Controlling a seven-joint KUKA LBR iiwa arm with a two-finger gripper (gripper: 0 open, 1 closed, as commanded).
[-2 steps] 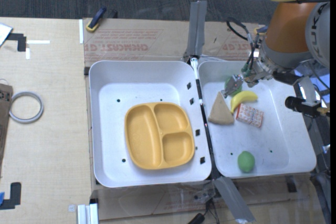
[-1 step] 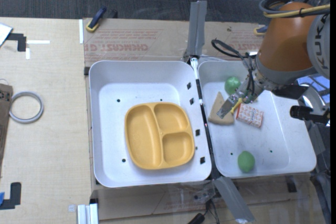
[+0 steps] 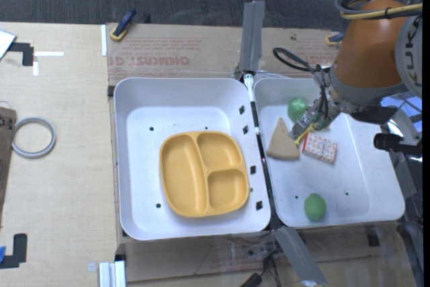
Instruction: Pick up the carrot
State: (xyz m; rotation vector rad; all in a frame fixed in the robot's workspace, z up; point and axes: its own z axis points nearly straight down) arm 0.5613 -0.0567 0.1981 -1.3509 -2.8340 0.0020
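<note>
In the right bin (image 3: 376,205), a thin orange sliver (image 3: 302,140) peeks out just below the gripper tip; it looks like the carrot, and the gripper hides most of it. The sliver lies between a tan wedge (image 3: 282,142) and a red-and-white box (image 3: 320,148). My gripper (image 3: 308,124) is low in the bin's upper left part, right over this sliver. The grey arm with its orange band (image 3: 368,44) slants in from the upper right. Nothing is clearly seen held.
A green lump (image 3: 297,107) lies just behind the gripper and a green ball (image 3: 314,206) sits near the right bin's front wall. The left bin (image 3: 134,117) holds a yellow divided plate (image 3: 205,173). A tape roll (image 3: 30,136) lies on the bench at far left.
</note>
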